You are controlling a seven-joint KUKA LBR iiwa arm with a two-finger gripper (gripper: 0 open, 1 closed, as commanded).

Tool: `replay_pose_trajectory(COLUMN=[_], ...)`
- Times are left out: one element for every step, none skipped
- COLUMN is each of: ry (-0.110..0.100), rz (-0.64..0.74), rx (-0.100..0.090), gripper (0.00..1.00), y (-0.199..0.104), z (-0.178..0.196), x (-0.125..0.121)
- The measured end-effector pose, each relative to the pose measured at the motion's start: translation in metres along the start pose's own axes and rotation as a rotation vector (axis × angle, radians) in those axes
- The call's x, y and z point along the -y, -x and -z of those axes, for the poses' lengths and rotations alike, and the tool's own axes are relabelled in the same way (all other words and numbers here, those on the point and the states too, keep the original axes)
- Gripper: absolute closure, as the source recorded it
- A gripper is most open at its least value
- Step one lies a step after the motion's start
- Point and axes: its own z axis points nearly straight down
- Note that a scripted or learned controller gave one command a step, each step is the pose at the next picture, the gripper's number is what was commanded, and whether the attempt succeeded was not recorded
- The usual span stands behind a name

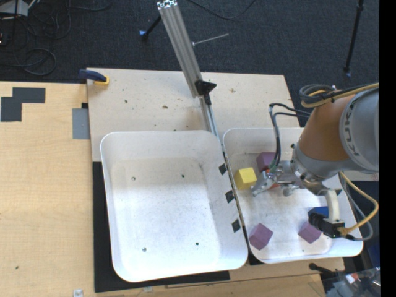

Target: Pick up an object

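Camera view: right bin has three purple blocks and a blue item. Gripper low inside; yellow cube just left of fingers, maybe touching. Finger opening: can't tell.

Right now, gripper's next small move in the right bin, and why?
Probably a short shift toward the yellow cube, then down. The gripper sits just beside that cube in the right bin, with nothing visible between its fingers. The purple blocks lie farther off, near the front wall, and another purple one is partly hidden behind the gripper, so the cube looks the closest target.
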Motion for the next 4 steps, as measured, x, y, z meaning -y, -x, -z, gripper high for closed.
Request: replay_pose_trajectory(ry=[0.003, 0.010, 0.011, 0.012], rz=[-0.010, -0.009, 0.005, 0.003], rx=[0.001, 0.002, 0.002, 0.003], gripper=[1.00, 1.00, 1.00, 1.00], y=[0.002, 0.006, 0.006, 0.007], z=[0.012, 0.055, 0.097, 0.150], x=[0.000, 0.001, -0.003, -0.004])
